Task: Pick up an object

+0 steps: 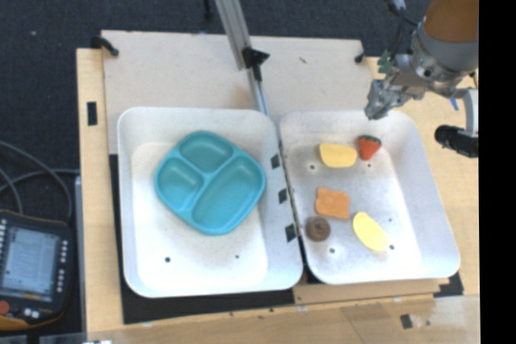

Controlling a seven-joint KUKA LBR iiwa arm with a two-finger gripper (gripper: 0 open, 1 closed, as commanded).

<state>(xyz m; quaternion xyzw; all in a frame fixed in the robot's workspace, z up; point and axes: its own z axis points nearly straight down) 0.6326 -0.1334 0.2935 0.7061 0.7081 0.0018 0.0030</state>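
Right bin [431, 197]: 5 toy foods

A pale wooden counter [93, 197] carries a beige board [177, 68] at its far side and two shallow white bins side by side, touching along their inner edges. The left bin [137, 254] lies nearer the counter's left edge, the right bin [423, 221] toward its right. A slanted metal post [230, 4] rises from the board.
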